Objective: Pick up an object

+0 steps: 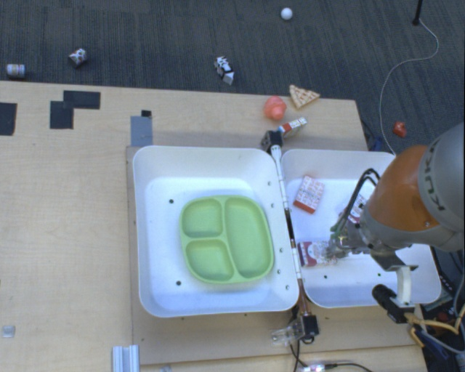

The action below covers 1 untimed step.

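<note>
Bright, even overhead light; mild glare on white bins; low res, small items maybe blurred.

Two white bins sit on a pale wood desk. In the left bin lies a light green tray with three compartments. The right bin holds a red and white packet printed with a small grid pattern, and lower down a red and white wrapper. The arm is grey with an orange band. At the upper left of the frame, black patches mark the desk. Above the bins lie a red-orange ball and a tan wedge. The floor is dark grey with fine stripes, and a small white ball lies on it.
</note>
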Each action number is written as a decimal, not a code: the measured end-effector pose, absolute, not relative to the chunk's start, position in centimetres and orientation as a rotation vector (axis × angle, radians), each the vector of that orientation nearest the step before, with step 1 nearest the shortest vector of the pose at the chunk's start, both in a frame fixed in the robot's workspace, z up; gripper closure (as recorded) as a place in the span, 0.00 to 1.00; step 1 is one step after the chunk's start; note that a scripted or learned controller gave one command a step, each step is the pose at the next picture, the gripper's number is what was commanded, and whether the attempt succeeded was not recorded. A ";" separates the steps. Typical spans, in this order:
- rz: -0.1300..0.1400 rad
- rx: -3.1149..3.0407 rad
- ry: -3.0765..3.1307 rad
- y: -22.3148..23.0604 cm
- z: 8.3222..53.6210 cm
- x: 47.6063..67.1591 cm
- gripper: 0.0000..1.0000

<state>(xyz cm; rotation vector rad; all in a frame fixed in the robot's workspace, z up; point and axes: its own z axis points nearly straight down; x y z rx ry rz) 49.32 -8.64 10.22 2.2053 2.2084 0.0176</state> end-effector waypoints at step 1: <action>0.004 2.215 2.222 -14.6 21.8 48.8 1.00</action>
